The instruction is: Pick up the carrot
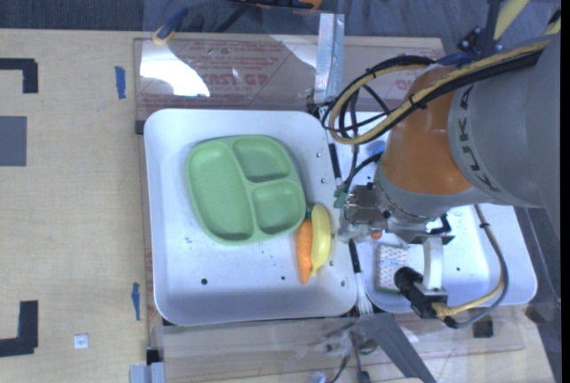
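The orange carrot (305,253) lies in the left bin (178,283) near its right wall, just off the lower right corner of a green divided plate (246,187). A yellow banana (321,233) rests against the carrot's right side, touching it. My gripper (354,221) hangs over the wall between the two bins, just right of the banana and the carrot. The orange band and grey wrist above it hide most of the gripper. Nothing shows held in it.
A small speckled packet (390,265) lies in the right bin (508,274) under the wrist. Black and yellow cables loop around the arm. A clear plastic sheet (232,69) lies behind the bins, and the wooden bench spreads out to the left.
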Tool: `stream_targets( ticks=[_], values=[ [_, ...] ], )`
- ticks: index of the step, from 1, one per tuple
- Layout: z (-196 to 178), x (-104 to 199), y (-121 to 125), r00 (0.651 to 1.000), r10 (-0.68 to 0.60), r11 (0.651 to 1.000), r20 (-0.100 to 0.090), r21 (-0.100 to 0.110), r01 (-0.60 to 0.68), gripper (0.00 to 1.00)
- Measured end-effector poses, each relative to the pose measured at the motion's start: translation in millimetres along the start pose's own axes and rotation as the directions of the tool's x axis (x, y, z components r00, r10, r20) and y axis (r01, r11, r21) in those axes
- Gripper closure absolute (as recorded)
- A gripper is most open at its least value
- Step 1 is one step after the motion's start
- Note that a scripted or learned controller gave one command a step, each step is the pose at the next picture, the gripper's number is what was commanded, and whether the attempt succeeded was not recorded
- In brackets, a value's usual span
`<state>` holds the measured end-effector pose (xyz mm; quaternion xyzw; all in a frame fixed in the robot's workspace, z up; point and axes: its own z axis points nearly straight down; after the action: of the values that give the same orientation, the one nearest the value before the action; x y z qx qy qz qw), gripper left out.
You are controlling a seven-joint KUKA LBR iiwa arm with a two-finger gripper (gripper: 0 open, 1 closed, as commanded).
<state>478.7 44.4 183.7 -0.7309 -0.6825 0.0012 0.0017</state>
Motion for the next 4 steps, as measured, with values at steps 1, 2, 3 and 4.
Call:
stream_targets(
  ticks=[1,2,3,4],
  values=[
    [-9,1,0,1.000,-0.001,1.000,0.000,0.000,0.001,1.00],
    [0,-92,13,1.000,-0.028,1.000,0.000,-0.002,0.028,1.00],
    [0,-49,4,0.975,0.220,0.975,0.000,-0.002,-0.220,1.00],
    [0,-33,3,0.656,0.755,0.656,0.000,-0.001,-0.755,1.00]
  ],
)
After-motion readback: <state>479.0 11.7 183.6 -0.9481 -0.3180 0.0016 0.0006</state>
